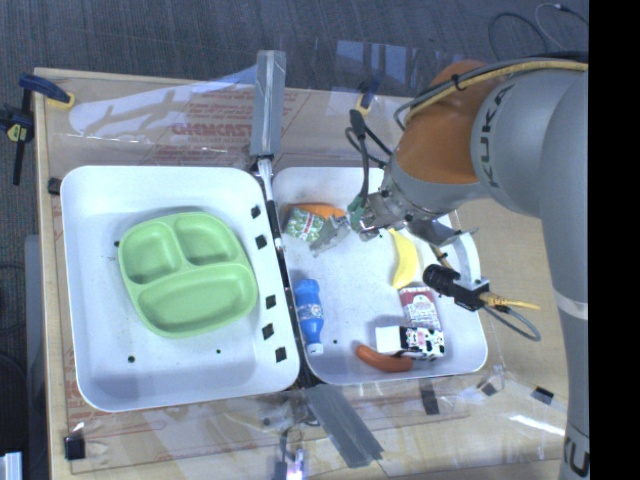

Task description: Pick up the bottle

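A small blue bottle [308,311] with a white cap lies on its side against the left wall of the right bin [460,353], cap toward the front. My gripper [364,218] hangs over the back of that bin, well behind and to the right of the bottle. It is close to a crumpled green and white packet [311,228]. Nothing of the bottle is in its grasp.
An orange item [322,210] lies behind the packet. A banana [404,259], a small carton [420,325] and a red sausage [384,359] lie in the right bin's right and front parts. A green divided plate [187,273] sits in the left bin [90,368].
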Motion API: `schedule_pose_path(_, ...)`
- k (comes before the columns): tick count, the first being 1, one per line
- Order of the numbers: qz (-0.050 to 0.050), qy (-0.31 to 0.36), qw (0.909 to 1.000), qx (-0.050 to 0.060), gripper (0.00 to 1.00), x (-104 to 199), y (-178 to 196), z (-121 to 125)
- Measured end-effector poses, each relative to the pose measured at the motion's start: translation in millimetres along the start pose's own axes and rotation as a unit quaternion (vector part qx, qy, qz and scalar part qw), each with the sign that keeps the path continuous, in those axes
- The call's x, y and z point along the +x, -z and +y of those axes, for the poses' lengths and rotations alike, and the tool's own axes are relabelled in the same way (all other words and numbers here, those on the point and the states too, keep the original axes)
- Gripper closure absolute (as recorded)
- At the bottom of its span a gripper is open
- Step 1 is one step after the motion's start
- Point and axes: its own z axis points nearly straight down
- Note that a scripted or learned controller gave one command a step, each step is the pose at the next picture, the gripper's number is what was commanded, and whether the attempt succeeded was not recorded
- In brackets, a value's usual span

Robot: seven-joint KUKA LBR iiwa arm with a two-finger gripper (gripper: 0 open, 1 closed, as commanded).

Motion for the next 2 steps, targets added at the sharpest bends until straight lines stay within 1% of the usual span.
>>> schedule_pose_path(1, -0.005, 0.047, 0.9989, -0.001, 0.00, 4, -101, -35)
schedule_pose_path(2, -0.004, 0.050, 0.9987, -0.002, 1.00, 5, -91, -34)
